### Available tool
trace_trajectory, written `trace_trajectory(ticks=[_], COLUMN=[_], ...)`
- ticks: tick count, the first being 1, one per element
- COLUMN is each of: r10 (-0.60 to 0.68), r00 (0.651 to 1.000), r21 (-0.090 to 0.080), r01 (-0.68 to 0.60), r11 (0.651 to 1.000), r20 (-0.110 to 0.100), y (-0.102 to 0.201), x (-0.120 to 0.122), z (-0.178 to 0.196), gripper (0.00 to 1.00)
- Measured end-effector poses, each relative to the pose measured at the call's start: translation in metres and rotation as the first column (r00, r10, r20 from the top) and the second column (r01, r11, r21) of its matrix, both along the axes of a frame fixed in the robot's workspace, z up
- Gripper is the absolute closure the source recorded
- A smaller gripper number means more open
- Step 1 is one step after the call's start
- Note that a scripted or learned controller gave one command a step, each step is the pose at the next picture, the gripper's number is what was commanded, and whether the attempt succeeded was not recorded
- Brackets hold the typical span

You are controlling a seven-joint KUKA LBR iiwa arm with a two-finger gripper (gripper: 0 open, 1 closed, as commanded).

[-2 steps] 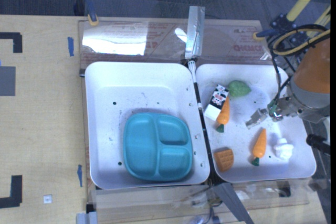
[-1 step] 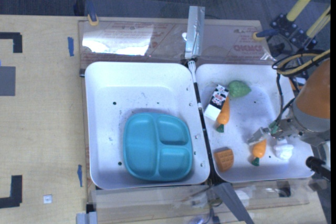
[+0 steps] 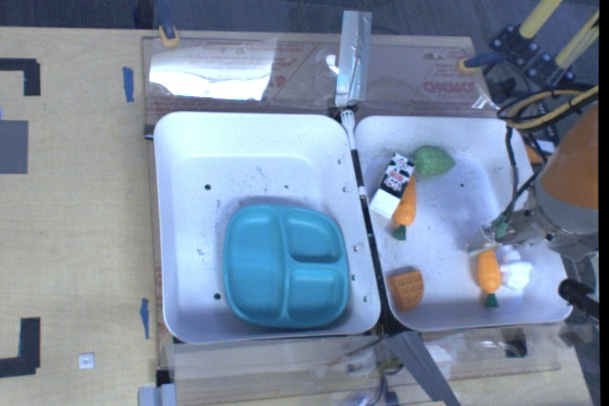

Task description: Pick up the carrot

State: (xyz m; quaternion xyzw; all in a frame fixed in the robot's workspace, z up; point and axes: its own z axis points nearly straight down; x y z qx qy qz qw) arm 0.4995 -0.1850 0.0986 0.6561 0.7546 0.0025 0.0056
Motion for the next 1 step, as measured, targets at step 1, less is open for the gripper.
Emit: trace_trajectory(ticks=[1], r10=[-0.241], r00=[0.970], r21=[0.003], r01=[0.241], r11=[0.970], r20=[-0.010], y=[0.0372], x=[-0.0068], z=[0.1012], gripper=[1.00])
